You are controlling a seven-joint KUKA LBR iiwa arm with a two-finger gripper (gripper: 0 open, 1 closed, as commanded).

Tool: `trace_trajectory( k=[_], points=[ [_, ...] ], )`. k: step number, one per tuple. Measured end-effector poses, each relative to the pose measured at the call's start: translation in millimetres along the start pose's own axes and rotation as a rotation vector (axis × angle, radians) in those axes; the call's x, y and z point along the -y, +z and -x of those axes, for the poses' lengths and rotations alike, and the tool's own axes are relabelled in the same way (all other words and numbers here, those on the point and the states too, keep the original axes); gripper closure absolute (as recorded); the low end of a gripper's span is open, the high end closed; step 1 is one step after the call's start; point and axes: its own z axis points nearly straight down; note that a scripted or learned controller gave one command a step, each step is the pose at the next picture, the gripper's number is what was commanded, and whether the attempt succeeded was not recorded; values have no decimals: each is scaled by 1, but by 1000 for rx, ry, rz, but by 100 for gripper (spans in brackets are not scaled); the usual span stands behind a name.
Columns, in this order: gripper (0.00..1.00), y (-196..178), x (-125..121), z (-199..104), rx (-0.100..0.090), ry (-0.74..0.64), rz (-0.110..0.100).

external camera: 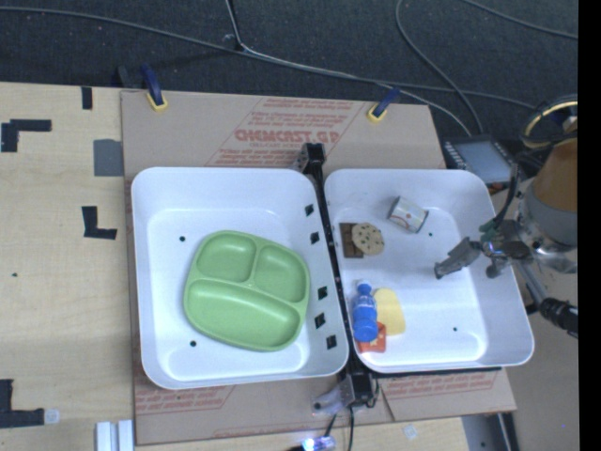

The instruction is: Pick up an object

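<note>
Left bin: carrying one green divided plate, lying flat and taking up most of the floor.

Right bin: carrying four small things.
- Small white-and-grey cup-like item, lying on its side near the bin's far edge.
- Brown cookie-like disc, sitting close to the divider edge, with a darker flat piece touching its left side.
- Blue bottle, lying along the divider edge toward the near corner.
- Yellow block, touching the bottle's right side, with a red flat piece showing under their near ends.

Tool: hanging over the right edge of the right bin, its two fingers spread apart and grasping nothing; one dark finger is pointing inward over bare bin floor, well apart from every item.

Step in hand, as judged: approaching a candidate. Any item qualifies.

Handling note: the cup-like item is standing free of neighbours and is nearest the tool, so it is looking like the cleanest target. The bottle and block are touching; closing on either is risking nudging the other. Centre the fingers over the chosen item, turn them across its narrow side, and descend fully before closing.
</note>
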Motion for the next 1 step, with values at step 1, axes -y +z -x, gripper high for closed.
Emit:
trace_trajectory(
  k=[1],
  points=[
    [0, -6, -3, 0, 3, -4, 12]
  ],
)
